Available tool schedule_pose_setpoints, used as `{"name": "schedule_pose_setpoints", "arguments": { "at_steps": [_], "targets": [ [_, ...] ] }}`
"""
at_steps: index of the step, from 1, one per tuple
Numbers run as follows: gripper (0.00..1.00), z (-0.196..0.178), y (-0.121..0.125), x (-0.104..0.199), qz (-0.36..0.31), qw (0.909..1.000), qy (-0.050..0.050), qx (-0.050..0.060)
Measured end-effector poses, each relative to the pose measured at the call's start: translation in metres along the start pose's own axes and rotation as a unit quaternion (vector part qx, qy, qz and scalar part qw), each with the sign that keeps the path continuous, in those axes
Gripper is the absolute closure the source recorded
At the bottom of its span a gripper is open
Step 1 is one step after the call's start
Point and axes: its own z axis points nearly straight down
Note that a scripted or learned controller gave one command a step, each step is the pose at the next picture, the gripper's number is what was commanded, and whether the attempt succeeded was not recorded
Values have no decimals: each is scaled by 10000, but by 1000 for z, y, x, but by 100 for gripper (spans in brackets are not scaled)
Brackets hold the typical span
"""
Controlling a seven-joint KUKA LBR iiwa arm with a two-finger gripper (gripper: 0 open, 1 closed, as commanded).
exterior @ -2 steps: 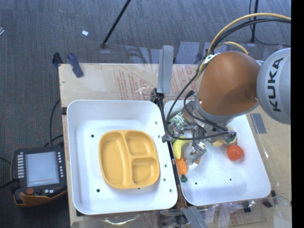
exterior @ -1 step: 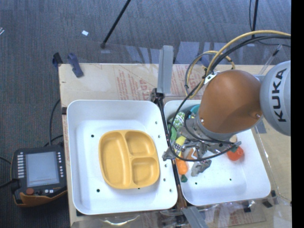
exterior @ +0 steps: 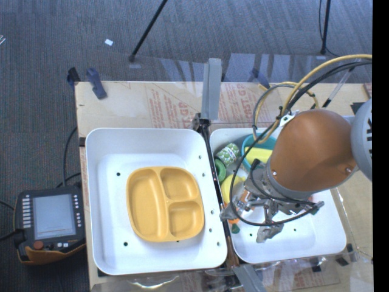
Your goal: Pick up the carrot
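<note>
While the gripper point(exterior: 254, 219) is hung low over the right bin point(exterior: 328, 236), fingers seemingly spread and nothing between them, the carrot, likely that orange bit point(exterior: 234, 228) at the bin's nine o'clock edge, is crowded by clutter.

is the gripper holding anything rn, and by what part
Cannot be told: the gripper hangs low over the right bin, and nothing shows between its parts.

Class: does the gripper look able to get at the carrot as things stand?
Probably yes. The gripper sits low in the right bin, right beside a small orange piece, likely the carrot. The bin's left wall, close against it, may crowd the approach.
</note>
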Motion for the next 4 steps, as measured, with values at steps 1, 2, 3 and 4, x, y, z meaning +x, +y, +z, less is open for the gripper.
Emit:
{"name": "schedule_pose_setpoints", "arguments": {
  "at_steps": [1, 2, 3, 4],
  "targets": [
    [0, 0, 14, -18, 446, 9990, 8, -9],
    [0, 38, -26, 1, 370, 9993, -109, 25],
    [100, 25, -23, -9, 288, 9994, -188, 49],
    [100, 0, 4, -50, 1836, 9830, -9, 7]
  ]
}}
